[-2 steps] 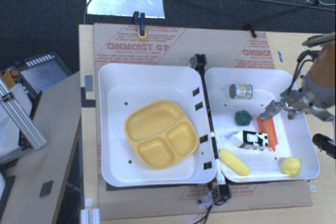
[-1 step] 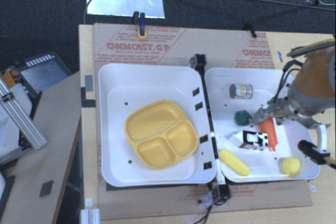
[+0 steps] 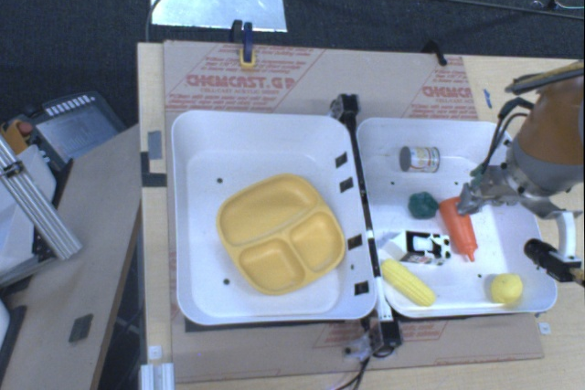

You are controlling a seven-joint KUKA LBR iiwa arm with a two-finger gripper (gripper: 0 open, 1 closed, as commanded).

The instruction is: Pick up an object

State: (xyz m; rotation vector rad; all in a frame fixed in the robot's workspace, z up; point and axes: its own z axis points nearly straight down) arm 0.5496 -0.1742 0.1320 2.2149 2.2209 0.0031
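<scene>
— Gripper (image 3: 468, 202): we log it low over the right bin (image 3: 457, 131), tip at the upper end of the orange carrot (image 3: 460, 229). Whether it grips anything we cannot tell; the wrist hides that part.

— Entry for the carrot itself?

— Carrot, orange, toy. Lies flat on the bin floor, long axis running from the gripper's tip down toward the front wall, tilted slightly. We judge it light, rigid moulded plastic, smooth and a little slippery. Best hold, in our view: across the thick upper end, closing on the short axis; a grip along its length would likely squirt it out.

— Neighbours?

— Green lump (image 3: 421, 205): just beside the carrot's upper end, to the left. Small, rounded; it could get nudged on approach. Black-and-white piece (image 3: 426, 245): left of the carrot's lower half, near but apart. Corn cob (image 3: 408, 282): yellow, at the front left corner of the same bin. Lemon (image 3: 506, 289): yellow, round, front right; we'd expect it to roll. Can (image 3: 420, 159): lying on its side near the back, also apt to roll.

— And the other bin?

— Left bin (image 3: 196, 196): holds one yellow divided tray (image 3: 279, 233), three compartments, wide and shallow; awkward for two fingers, so we'd leave it.
</scene>
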